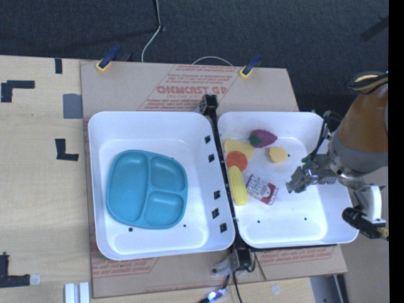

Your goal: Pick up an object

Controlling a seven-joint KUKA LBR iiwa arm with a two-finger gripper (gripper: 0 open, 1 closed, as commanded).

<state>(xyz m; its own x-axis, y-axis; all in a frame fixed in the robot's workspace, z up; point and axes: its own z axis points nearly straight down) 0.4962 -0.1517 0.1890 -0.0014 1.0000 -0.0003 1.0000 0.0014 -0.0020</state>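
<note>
The right bin point(315, 229) holds several small toys near its left side: a purple one point(262, 137), a small yellow one point(278, 154), an orange-red round one point(237, 160), a long yellow corn-like piece point(237, 185) and a red-and-white packet point(261, 189). My gripper point(297, 185) hangs over the bin's middle right, just right of the packet and below the small yellow toy. Nothing shows between its fingertips. The arm with its orange band point(366, 122) comes in from the right.
The left bin point(101, 128) holds a blue divided plate point(147, 189). Both bins sit on a cardboard sheet point(189, 87) held by clamps at the back. A cable runs off the far edge.
</note>
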